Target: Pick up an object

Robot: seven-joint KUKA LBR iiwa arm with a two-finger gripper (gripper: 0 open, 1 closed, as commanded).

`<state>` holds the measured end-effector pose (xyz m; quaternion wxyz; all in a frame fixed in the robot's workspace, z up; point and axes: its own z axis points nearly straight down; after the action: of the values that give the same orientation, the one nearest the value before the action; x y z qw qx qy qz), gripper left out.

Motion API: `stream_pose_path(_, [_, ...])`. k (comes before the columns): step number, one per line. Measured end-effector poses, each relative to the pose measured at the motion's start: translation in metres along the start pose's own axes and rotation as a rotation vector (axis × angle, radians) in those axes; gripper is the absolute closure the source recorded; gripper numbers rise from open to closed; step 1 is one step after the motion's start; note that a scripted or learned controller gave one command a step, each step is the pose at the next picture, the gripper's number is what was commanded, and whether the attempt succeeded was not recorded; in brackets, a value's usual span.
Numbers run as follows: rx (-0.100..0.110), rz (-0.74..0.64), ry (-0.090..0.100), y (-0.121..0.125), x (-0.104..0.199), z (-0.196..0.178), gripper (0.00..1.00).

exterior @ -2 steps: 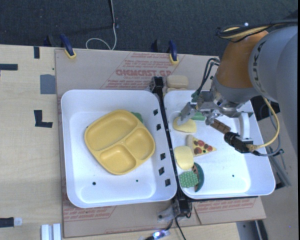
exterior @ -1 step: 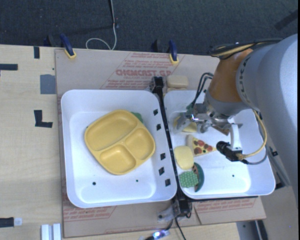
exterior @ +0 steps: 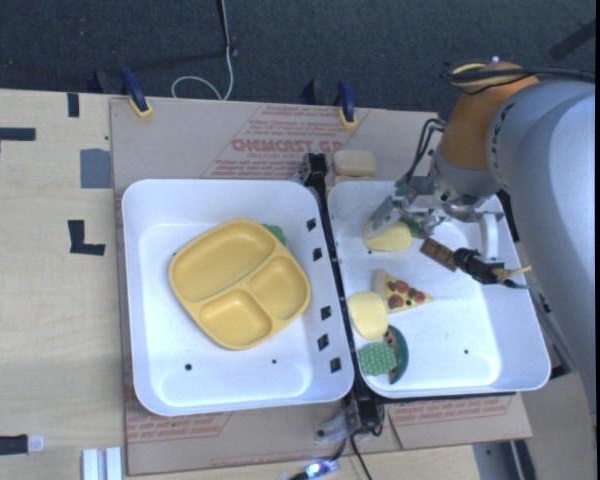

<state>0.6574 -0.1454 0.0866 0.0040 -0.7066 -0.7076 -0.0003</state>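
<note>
My gripper (exterior: 397,218) is low in the back left part of the right bin (exterior: 480,368). A pale yellow lump (exterior: 388,238) lies right at its tip; I cannot tell whether it is held. In front of it lie a toy pizza slice (exterior: 404,293) and a second pale yellow piece (exterior: 368,315). A green round toy (exterior: 385,356) rests near that bin's front left corner.
The left bin (exterior: 150,268) holds a yellow divided plate (exterior: 240,283), with a small green thing (exterior: 273,234) peeking out behind it. A beige block (exterior: 354,163) sits on the cardboard behind the bins. A black divider (exterior: 325,258) runs between the bins.
</note>
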Motion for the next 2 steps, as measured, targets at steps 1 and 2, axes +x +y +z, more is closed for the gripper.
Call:
stream_pose_path(1, [-0.007, 0.000, -0.008, -0.045, 0.005, 0.001, 0.00])
stream_pose_path(2, [0.000, -0.002, -0.006, 0.012, 0.013, 0.002, 0.00])
